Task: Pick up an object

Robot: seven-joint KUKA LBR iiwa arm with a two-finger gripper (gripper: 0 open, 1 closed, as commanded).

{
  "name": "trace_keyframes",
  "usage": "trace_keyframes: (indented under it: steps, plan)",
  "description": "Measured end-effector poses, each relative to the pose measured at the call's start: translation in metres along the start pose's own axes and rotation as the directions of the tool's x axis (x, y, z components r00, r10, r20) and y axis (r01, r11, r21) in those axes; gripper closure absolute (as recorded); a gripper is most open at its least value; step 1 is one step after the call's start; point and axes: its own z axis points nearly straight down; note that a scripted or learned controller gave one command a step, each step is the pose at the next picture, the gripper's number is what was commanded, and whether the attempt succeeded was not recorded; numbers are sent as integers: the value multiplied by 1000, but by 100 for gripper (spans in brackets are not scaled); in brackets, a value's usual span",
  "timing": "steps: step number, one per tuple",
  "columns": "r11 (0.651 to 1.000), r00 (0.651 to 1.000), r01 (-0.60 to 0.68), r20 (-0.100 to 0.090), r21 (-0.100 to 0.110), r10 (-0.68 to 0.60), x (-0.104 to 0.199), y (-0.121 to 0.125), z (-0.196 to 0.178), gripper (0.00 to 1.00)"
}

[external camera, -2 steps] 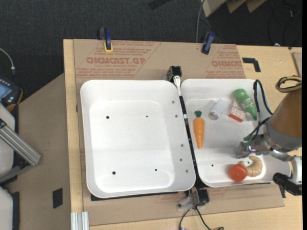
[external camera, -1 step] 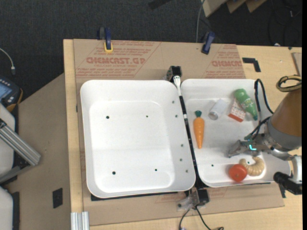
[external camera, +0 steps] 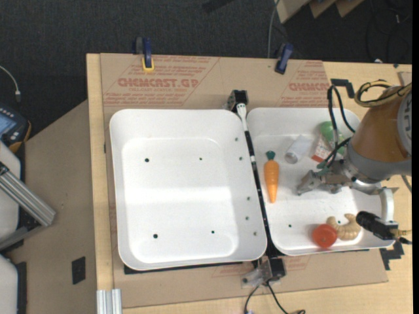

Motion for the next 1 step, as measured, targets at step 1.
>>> trace_keyframes:
  steps: [1]
  plan:
    - [1000,1000,9,-2,-11,-9,114,63,-107,0]
